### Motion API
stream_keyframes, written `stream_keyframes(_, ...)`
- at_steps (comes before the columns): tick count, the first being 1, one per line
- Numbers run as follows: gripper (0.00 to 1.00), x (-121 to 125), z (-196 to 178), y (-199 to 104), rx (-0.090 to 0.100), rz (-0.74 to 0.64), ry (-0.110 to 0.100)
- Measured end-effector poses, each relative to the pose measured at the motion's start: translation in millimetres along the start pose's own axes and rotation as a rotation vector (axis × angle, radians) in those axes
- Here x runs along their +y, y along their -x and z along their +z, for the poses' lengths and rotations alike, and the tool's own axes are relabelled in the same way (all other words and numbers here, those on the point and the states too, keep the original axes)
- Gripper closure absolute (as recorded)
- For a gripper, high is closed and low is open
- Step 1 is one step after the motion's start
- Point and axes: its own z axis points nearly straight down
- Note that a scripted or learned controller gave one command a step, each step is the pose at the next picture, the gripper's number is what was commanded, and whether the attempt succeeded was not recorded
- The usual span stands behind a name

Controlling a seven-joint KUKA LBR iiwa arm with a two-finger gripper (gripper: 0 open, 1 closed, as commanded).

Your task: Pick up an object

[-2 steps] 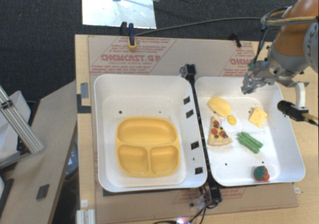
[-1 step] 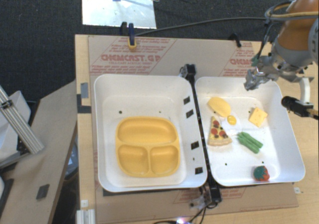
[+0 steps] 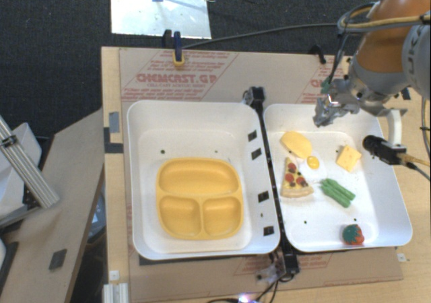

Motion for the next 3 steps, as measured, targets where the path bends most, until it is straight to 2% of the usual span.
stream_keyframes(2, 1.00, -30, -14, -107, 0.001, -0.001, -0.002)
stream_keyframes(3, 1.00, -50, -1, -161, 0.000, -0.001, -0.004)
